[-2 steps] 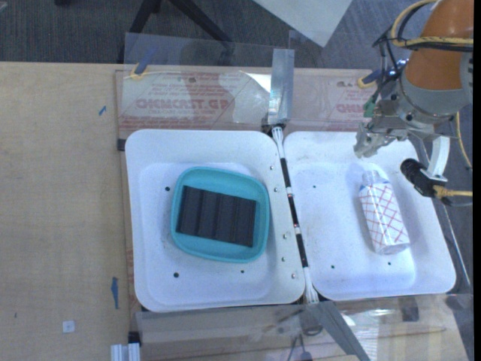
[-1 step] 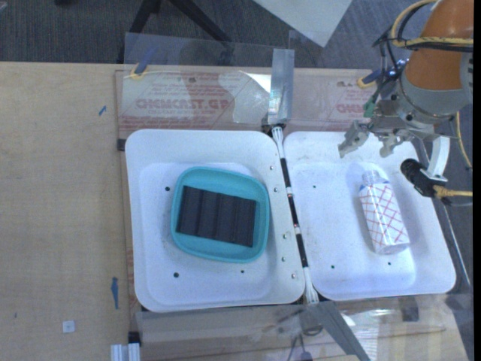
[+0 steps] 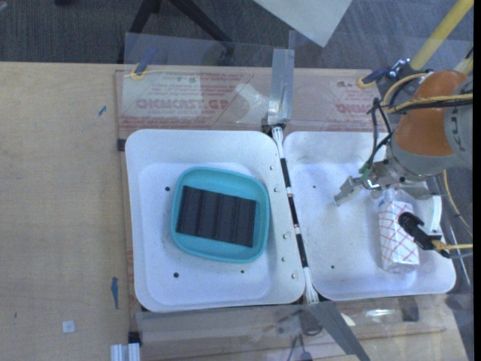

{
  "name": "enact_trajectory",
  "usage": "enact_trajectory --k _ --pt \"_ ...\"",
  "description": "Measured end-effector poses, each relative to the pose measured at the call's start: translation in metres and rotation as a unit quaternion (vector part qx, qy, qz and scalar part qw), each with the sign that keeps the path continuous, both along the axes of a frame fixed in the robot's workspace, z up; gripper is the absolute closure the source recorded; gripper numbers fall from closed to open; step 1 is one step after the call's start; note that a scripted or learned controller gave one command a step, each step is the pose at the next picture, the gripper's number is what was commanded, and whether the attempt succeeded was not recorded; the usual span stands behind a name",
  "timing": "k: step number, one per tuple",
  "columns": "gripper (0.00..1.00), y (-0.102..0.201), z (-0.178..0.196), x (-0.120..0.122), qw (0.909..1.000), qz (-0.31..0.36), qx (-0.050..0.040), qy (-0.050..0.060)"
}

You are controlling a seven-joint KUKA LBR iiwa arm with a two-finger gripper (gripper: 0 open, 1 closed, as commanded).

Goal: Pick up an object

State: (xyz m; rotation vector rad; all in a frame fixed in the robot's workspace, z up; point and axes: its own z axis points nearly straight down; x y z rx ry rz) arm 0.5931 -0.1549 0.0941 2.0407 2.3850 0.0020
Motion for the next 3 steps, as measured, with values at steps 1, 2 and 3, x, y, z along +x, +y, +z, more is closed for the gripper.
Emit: enact_trajectory --k 1,2,3 --pt "0.00 0.021 -0.006 0.057 1.0000 0.005 -0.0003 -0.002" --pt "0.00 -0.042 0.050 0.003 0.9969 -0.079 0.0004 0.002" --pt "0.00 -0.057 0.001 -0.014 0.9999 -0.015 0.0001 0.000"
